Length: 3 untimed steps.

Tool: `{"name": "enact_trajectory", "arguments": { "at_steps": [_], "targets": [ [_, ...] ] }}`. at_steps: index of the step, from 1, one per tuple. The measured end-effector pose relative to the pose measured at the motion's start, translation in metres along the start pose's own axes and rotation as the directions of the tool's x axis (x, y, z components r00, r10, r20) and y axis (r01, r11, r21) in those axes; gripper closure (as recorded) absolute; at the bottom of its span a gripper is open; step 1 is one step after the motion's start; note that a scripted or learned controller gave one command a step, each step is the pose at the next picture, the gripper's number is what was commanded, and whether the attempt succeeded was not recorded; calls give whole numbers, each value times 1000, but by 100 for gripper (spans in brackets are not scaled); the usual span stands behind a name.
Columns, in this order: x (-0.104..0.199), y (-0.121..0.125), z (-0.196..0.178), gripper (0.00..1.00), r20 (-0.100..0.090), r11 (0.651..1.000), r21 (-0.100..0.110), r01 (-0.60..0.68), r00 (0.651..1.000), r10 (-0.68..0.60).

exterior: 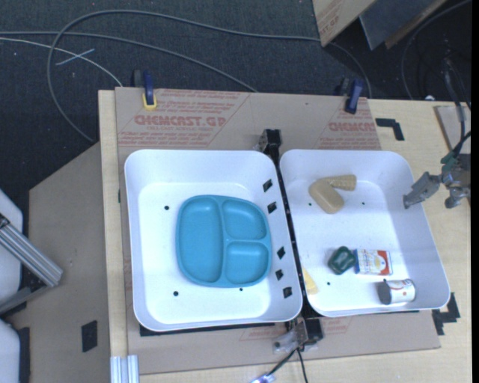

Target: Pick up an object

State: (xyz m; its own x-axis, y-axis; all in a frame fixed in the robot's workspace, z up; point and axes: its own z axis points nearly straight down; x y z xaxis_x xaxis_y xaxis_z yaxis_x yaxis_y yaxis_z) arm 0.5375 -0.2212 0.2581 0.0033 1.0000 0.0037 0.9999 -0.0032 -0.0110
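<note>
The tan block (331,194) at the upper middle of the right bin (419,247) looks light and stiff (best pinched across its narrow arm), while the gripper (434,187) hovers at the frame's right edge, jaws released.

The arm is being cut off by the right edge, so just the claw (441,188) is showing, and it is too small and blurred to read. The print on the small packet (372,262) in the right bin (423,224) is staying too fine to make out, as is the label on the little can (397,291) beside it. A yellow scrap (309,281) is lying partly tucked under that bin's left rim. A cardboard box (340,16) is running off the top edge. White shapes (13,262) are being cropped at the left edge.
</note>
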Motion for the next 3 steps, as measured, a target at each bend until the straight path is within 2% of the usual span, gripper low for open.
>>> {"name": "enact_trajectory", "arguments": {
  "at_steps": [1, 3],
  "targets": [
    [1, 2, -5, 0, 3, 1000, -10, 4, 1000, -4],
    [10, 5, 84, 0, 0, 1000, -5, 5, 1000, -5]
  ]
}}
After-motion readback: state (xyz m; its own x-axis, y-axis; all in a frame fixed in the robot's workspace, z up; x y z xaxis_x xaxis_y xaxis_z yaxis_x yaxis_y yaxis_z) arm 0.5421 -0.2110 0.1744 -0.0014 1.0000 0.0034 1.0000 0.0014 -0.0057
